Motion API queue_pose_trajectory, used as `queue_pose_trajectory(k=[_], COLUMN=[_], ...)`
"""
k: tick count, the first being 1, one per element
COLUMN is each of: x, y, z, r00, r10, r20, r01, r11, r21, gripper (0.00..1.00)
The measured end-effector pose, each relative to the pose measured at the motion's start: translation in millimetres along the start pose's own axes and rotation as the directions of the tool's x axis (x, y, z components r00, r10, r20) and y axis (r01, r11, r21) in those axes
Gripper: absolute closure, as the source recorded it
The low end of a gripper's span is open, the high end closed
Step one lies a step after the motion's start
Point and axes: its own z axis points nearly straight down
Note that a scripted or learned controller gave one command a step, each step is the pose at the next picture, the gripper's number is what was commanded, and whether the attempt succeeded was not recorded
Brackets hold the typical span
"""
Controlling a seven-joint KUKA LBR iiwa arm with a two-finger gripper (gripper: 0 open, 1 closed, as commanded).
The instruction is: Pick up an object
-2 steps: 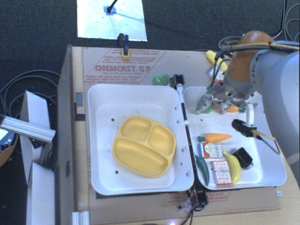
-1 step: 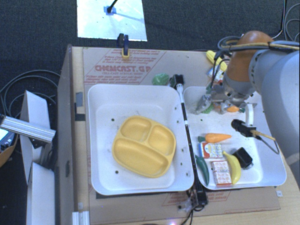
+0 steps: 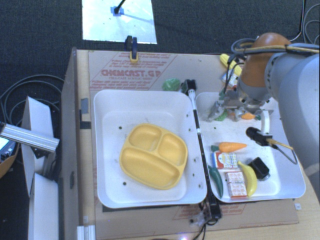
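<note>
Near the back of the right bin [image 3: 298,186], low over its floor, the gripper [image 3: 223,111] hangs with its metal parts spread just above a small orange item [image 3: 247,116] and something green beside it; whether the claw is released or clenched cannot be told, since the wrist hides it. No object can be seen lifted. Candidates lie further forward, apart from the tool: a toy carrot [image 3: 232,146], a banana [image 3: 249,178] touching a black block [image 3: 259,167], two small printed boxes [image 3: 231,173] and a green pepper [image 3: 215,178] against the bin's wall. Risk looks highest at the back corner, where the items sit crowded under the wrist and close to the wall; a closing claw could pinch nothing or nudge one aside. The left bin [image 3: 105,149] carries a yellow divided plate [image 3: 154,155], well clear.
</note>
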Motion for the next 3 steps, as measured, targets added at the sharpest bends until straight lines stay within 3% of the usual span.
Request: queue_pose_trajectory(k=[3], x=[-4.5], y=[0.9], z=[-0.6], r00=[1.0], r10=[-0.001], r20=[-0.003], r01=[0.001], r11=[1.0], r21=[-0.002], gripper=[0.0])
